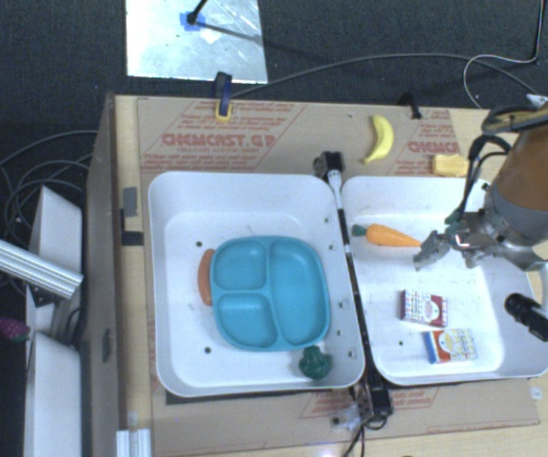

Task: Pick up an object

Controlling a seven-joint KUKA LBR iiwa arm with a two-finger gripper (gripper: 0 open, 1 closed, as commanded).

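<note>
The camera view shows the gripper (433,251) low in the right bin (521,360), in its upper half. The carrot (391,237) lies just to the left of the fingertips, a little higher in the view, and it seems not touching them. Its long axis runs almost left to right, with the green end toward the divider (345,255) between the bins and the thin end toward the gripper. The fingers look spread, with a dark gap between them and nothing inside, though at this size the tips are not very clear. In my judgement the carrot is the nearest thing to take, and the gripper must move a bit left and turn across the carrot body, because now it points along it.

Below the gripper lie two small cards, the red card (422,308) and the blue card (450,346), well apart from the carrot, so they should not disturb. The bin wall behind the carrot is near and can limit the approach. In the left bin (174,255) there is a blue tray (269,288), an orange piece (204,276) beside it and a green toy (314,362). A banana (381,138) lies outside on the bench
</note>
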